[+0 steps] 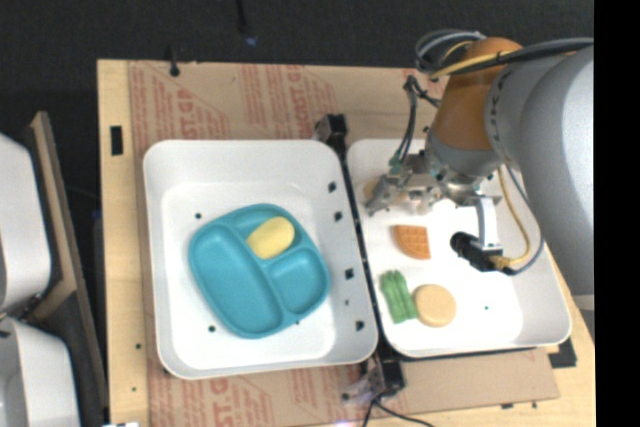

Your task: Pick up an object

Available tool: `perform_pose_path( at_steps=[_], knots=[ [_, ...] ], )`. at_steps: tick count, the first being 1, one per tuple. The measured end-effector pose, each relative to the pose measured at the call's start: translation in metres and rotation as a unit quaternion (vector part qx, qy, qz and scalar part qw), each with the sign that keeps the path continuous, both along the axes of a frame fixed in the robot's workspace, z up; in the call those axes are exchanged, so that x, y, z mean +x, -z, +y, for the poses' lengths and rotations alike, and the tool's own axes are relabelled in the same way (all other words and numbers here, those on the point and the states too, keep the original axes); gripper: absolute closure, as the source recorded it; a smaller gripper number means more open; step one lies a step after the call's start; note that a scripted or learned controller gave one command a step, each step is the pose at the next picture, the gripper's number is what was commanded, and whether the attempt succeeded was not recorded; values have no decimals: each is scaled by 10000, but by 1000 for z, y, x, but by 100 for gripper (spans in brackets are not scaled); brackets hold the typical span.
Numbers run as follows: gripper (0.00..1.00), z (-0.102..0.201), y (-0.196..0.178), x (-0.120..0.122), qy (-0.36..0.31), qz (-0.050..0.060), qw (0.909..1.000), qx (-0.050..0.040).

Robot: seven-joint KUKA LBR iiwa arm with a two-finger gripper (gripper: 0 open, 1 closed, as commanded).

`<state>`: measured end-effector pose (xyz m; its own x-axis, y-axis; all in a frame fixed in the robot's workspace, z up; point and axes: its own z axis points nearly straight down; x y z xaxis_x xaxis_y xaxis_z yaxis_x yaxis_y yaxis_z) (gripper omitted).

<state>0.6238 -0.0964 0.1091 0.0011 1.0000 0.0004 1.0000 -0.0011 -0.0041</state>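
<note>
My gripper (403, 196) hangs over the back left part of the right bin (535, 315), with its metal fingers (376, 199) spread open and nothing between them. Just in front of it lies an orange waffle-like piece (411, 241). Nearer the bin's front edge, a green object (397, 296) lies next to a round tan cookie (435, 305). In the left bin (170, 185) a blue divided plate (250, 285) carries a yellow object (270, 237) in its back compartment.
The grey arm with its orange band (465, 110) comes in from the right over the right bin's back edge. A black cable end (472, 251) dangles beside the waffle piece. The two bins meet along a black-clipped wall (352, 235).
</note>
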Motion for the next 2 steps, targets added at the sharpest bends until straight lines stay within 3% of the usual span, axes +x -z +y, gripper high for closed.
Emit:
perform_pose_path(
  at_steps=[1, 2],
  knots=[
    [0, -4, 9, -42, 3, -18, 10000, -4],
    [0, -30, 8, 35, -3, -32, 10000, -6]
  ],
)
